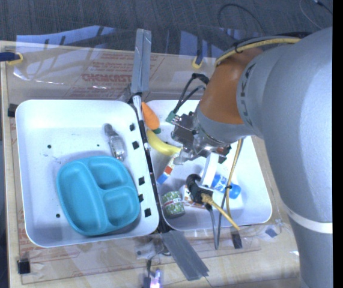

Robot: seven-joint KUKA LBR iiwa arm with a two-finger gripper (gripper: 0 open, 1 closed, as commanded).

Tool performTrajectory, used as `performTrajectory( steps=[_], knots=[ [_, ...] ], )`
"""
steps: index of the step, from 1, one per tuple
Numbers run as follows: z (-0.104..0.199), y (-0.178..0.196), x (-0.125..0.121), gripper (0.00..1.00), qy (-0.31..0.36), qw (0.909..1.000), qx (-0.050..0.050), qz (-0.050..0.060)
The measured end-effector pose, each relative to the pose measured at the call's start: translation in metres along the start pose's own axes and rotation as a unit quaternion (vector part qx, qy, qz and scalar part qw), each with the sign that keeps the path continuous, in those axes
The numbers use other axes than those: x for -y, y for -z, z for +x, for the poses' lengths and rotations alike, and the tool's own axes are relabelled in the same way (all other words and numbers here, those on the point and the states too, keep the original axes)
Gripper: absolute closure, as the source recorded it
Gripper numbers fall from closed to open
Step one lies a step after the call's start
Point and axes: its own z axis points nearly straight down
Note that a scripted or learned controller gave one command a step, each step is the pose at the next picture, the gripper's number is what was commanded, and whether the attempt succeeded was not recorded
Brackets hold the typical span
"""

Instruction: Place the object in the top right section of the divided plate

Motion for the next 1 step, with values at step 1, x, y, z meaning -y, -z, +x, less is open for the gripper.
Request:
performTrajectory(
  steps=[1],
  knots=[
    [0.005, 0.0089, 0.0562, 1.0, 0.217, 0.9761, -0.001, 0.0]
  ],
)
